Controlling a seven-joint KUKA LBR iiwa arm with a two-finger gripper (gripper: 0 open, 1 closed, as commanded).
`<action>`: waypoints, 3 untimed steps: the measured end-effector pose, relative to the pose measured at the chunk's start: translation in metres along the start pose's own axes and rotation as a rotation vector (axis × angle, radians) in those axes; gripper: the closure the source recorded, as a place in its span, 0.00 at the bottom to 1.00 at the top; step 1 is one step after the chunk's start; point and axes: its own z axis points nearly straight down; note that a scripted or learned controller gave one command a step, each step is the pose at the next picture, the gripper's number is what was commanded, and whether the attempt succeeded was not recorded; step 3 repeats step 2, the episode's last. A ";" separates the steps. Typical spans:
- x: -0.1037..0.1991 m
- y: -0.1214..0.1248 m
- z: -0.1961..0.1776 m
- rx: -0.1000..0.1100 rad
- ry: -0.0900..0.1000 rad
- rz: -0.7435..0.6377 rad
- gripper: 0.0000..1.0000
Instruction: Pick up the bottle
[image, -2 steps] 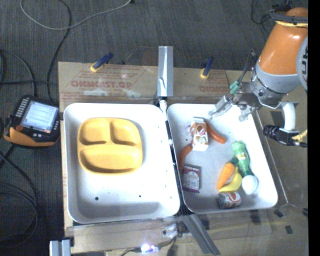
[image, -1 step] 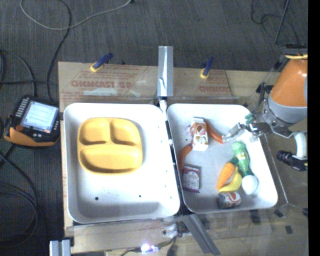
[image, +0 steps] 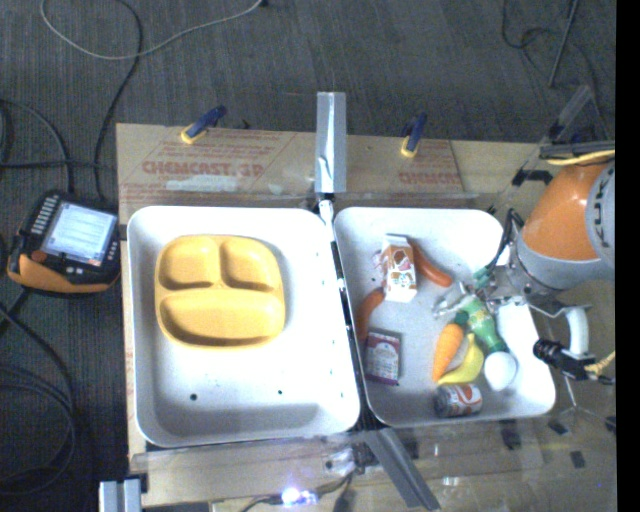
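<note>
Plainly, the gripper (image: 478, 292) hung low over the right side of the right bin (image: 420, 218), its metal parts a bright tangle, and whether it was spread or closed could not be told. Just beneath it lay what looked like the bottle (image: 487, 330), a green body with a white end at the lower right, though the blur left that reading unsure. It seemed a light, stiff plastic toy, smooth and apt to slip; the best hold was probably across its narrow green body.

Crowding was the trouble. A carrot (image: 447, 348) and a banana (image: 462, 366) pressed against its left side, with a can (image: 458, 400) near below. Farther left were a small carton (image: 399, 270), a sausage (image: 433, 270) and a dark packet (image: 383, 357). In the left bin (image: 240, 410) sat a yellow tray (image: 221, 290), well apart.
</note>
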 end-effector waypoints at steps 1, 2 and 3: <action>0.001 -0.001 -0.007 0.004 0.002 0.000 1.00; 0.031 0.043 -0.097 0.004 -0.007 -0.046 1.00; 0.031 0.043 -0.097 0.004 -0.007 -0.046 1.00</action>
